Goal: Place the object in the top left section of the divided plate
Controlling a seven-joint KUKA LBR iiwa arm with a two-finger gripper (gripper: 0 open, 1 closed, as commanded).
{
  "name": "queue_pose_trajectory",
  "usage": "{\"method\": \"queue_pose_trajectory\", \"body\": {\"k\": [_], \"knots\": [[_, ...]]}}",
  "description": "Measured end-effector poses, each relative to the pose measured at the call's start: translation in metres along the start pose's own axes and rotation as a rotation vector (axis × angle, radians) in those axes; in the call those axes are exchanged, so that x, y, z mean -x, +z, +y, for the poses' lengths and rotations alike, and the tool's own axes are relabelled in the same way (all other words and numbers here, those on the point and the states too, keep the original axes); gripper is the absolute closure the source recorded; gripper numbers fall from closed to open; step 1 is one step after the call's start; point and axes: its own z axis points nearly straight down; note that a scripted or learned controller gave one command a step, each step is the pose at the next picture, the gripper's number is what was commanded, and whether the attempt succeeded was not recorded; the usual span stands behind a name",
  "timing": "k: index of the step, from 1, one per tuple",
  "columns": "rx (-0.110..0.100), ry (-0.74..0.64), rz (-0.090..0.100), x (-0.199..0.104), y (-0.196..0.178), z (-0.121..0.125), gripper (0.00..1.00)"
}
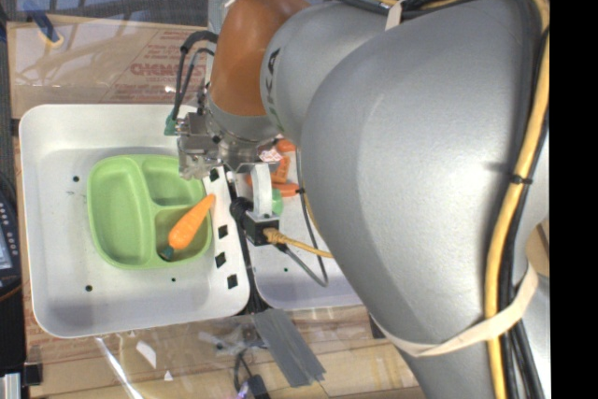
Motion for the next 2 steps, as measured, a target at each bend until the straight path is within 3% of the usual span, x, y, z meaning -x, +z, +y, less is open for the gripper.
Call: {"method": "queue_pose_trajectory", "body": {"k": [1,2], "knots": [[0.007,-0.221,0.0,0.036,-0.132,-0.06,1.0],[0.001,-0.208,0.0,0.105,-0.101,-0.1,1.0]]}}
